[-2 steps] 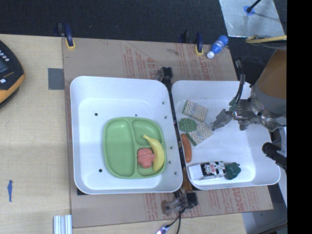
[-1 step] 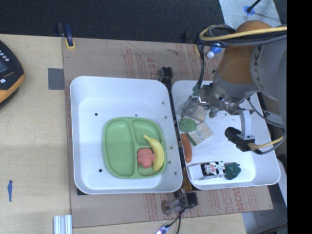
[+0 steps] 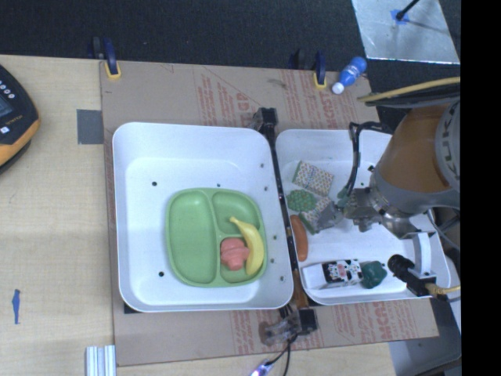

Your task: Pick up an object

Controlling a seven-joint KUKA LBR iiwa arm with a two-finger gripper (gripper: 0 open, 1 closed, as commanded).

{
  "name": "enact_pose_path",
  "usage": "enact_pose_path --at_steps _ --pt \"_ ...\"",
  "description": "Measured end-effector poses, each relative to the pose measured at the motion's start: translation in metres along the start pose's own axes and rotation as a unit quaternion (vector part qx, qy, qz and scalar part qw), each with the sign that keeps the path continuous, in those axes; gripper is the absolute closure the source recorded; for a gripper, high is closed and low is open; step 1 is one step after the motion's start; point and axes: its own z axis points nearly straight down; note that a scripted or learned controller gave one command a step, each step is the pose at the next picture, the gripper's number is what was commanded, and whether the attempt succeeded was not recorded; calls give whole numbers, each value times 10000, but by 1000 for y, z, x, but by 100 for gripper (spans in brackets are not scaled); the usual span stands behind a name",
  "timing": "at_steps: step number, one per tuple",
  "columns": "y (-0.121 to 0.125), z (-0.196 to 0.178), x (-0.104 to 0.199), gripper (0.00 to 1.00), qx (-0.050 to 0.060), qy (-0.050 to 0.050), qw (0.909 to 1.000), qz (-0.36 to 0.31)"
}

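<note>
My gripper (image 3: 350,207) hangs low over the middle of the right bin (image 3: 344,143), with the grey arm and its orange band coming in from the right. Just left of it lie a grey flat piece (image 3: 319,217), a round green item (image 3: 300,200) and a patterned square pad (image 3: 314,178). An orange carrot-like piece (image 3: 299,237) rests along the bin's left wall. Near the front wall lie a white item with black marks (image 3: 339,272) and a dark green lump (image 3: 373,274). Nothing shows between the fingers.
The left bin (image 3: 141,210) holds a green divided plate (image 3: 188,237) bearing a banana (image 3: 250,244) and a pink-red item (image 3: 232,254). A blue-capped bottle (image 3: 348,75) lies beyond the bins. A yellow-black device (image 3: 12,120) sits at the far left.
</note>
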Motion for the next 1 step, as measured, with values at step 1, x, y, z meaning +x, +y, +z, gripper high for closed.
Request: enact_pose_path --at_steps 1 --pt "106 5 -59 0 -16 0 10000 -5"
